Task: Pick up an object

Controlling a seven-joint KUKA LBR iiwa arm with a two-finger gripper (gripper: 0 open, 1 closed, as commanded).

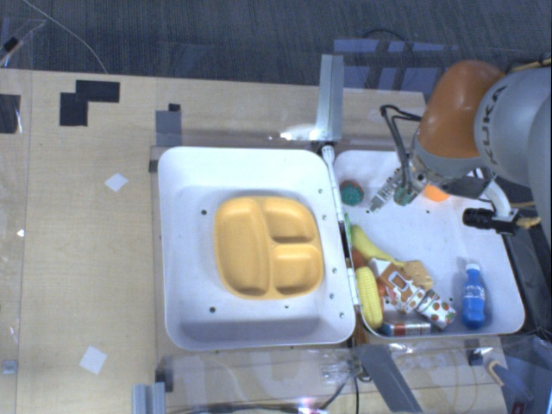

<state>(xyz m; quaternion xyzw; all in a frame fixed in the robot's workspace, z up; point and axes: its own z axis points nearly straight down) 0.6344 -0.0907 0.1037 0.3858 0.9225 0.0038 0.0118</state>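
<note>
Yellow tray (266,248) in left bin (177,231)

My right bin (509,257) load: teal ball (351,193) far-left corner, orange ball (435,193) beside it, banana (371,247), corn cob (367,290), blue bottle (473,296) upright-ish near right wall

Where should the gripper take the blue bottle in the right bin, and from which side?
Grip the blue bottle across its middle, coming from above. It lies flat, apart from the snack pile, so both long sides look free. The bin wall stands close on one side.
</note>
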